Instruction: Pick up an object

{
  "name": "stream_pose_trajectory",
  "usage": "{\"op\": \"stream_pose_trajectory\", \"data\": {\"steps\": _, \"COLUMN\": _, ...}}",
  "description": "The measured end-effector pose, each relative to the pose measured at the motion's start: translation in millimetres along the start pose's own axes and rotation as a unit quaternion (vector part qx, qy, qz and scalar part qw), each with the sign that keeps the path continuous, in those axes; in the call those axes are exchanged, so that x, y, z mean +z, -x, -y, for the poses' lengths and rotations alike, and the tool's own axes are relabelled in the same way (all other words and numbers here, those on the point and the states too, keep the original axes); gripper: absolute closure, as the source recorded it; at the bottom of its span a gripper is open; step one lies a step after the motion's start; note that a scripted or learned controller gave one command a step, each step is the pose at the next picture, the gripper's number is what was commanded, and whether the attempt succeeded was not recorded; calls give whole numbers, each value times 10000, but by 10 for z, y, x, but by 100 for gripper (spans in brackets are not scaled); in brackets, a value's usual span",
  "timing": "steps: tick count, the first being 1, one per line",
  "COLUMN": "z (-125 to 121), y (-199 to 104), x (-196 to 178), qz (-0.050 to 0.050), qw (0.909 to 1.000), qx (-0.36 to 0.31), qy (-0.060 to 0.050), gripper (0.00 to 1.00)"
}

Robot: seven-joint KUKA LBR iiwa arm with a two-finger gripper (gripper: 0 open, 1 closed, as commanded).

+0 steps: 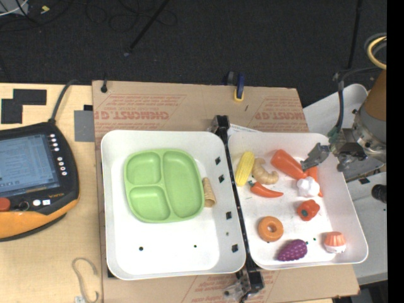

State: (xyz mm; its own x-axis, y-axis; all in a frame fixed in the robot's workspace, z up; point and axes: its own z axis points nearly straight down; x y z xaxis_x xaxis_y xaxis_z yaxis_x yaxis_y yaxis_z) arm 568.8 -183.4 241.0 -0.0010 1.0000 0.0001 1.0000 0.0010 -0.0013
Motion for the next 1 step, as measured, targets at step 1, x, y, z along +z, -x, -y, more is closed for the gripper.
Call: {"op": "stream_pose_trajectory", "data": {"steps": 1, "z": 31, "y": -24, "x": 640, "qz": -12, "qw": 10000, "qx": -9, "qy": -33, "gripper": 0}}
